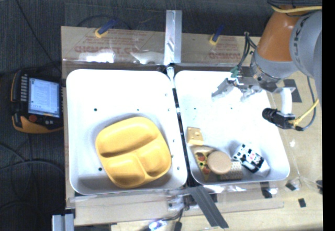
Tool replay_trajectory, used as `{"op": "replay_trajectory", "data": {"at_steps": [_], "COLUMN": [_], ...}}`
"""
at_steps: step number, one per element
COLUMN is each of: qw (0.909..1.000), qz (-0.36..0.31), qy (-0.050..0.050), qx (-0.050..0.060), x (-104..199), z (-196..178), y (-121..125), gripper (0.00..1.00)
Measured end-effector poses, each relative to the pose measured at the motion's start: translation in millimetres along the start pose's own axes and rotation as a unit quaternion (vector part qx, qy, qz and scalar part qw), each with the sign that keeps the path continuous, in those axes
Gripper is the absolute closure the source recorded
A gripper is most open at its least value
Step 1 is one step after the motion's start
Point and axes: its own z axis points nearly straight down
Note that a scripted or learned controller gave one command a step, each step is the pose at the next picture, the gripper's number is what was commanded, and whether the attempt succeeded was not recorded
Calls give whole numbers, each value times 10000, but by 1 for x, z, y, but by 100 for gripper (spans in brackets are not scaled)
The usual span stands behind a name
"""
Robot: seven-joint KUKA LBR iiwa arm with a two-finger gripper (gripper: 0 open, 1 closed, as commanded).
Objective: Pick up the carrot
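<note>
Dark grey carpet runs all around the worktop [78, 36], with thin cables trailing across it at the top left. Far left, a handheld control pad [37, 100] with a lit screen lies on the floor. On to the left bin [84, 80]: a yellow divided plate [133, 150] sits in its lower middle, tilted a bit. A metal strip [173, 36] stands behind the seam where the two bins meet. Over in the right bin [277, 164], a small cluster gathers at the near edge: a pale cheese-like wedge [194, 135] by the left wall, a round tan piece [219, 162] just below it, and a black-and-white patterned block [248, 157] to the right. I can't pick out the carrot for sure among them. Up top right, the gripper [235, 87] hangs over the bin's far side, fingers spread apart, nothing between them.
</note>
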Motion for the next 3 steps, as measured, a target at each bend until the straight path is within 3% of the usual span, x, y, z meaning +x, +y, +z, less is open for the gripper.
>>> {"op": "replay_trajectory", "data": {"at_steps": [1, 2, 3], "qw": [9943, 9832, 9854], "qz": [1064, 1824, 1703], "qy": [0, -3, -12], "qx": [10, -64, 1], "x": [23, 37, 17], "z": [12, 95, 19], "y": [-14, -43, -34], "gripper": [0, 0, 0]}}
